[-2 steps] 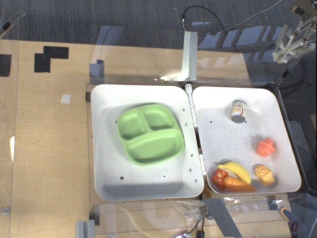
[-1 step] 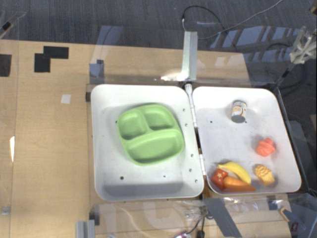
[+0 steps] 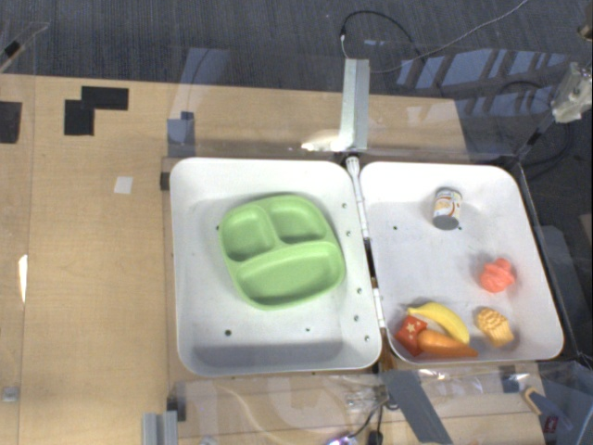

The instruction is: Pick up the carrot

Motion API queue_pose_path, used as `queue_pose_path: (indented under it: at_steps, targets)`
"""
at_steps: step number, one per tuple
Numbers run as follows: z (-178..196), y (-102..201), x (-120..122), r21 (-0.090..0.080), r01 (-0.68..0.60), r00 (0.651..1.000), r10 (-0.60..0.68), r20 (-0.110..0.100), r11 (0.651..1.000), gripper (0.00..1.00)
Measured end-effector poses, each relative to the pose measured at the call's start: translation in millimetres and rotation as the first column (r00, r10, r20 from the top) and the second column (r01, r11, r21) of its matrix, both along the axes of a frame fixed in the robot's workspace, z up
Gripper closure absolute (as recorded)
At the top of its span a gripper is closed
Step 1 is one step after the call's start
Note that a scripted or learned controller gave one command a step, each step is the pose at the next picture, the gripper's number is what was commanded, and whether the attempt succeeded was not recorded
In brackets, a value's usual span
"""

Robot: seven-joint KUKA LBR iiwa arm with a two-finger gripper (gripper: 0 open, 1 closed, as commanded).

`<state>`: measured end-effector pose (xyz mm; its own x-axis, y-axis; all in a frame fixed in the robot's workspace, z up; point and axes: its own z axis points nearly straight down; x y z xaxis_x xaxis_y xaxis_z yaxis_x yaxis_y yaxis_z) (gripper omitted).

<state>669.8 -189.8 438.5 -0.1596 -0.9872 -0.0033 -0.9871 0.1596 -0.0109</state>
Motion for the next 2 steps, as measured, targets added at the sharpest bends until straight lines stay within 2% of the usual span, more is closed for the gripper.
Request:
queue_pose_path:
  at_steps: [1, 2]
  targets:
    - [-0.5, -14.0, -0.1, -0.003, -0.318, 0.948, 0.318, -0.001, 0.948, 1.0]
    - [-70.0, -7.6, -42.5, -0.001, -0.218, 0.976, 0.218, -0.005, 0.976, 1.0]
